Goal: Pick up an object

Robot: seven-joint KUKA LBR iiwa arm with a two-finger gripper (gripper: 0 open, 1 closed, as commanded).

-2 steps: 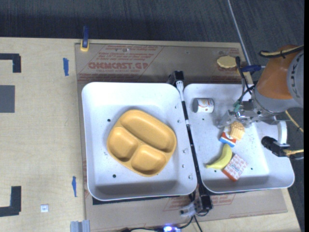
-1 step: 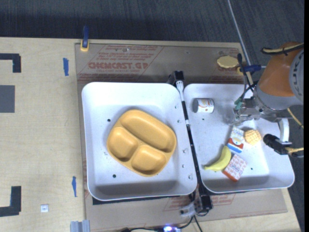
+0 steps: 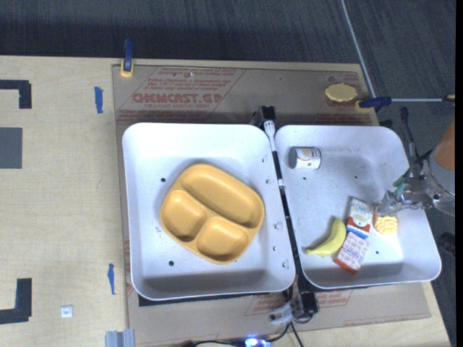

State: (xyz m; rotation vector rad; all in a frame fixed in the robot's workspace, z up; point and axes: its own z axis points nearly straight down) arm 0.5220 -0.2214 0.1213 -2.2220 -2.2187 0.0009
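The right bin (image 3: 416, 264) holds a yellow banana (image 3: 329, 241), a red and white carton (image 3: 356, 238) lying flat beside it, a small yellow ridged piece (image 3: 387, 224) and a small silver can (image 3: 305, 157) on its side near the back left corner. My gripper (image 3: 398, 196) reaches in over the right bin's right side. It hangs just above and to the right of the carton's top end and the yellow ridged piece. Nothing shows held in it.
The left bin (image 3: 145, 147) contains a large yellow divided plate (image 3: 210, 212). A yellow disc (image 3: 341, 92) and a blue clamp (image 3: 372, 103) lie on the board behind the right bin. A thin rod slants across the back right.
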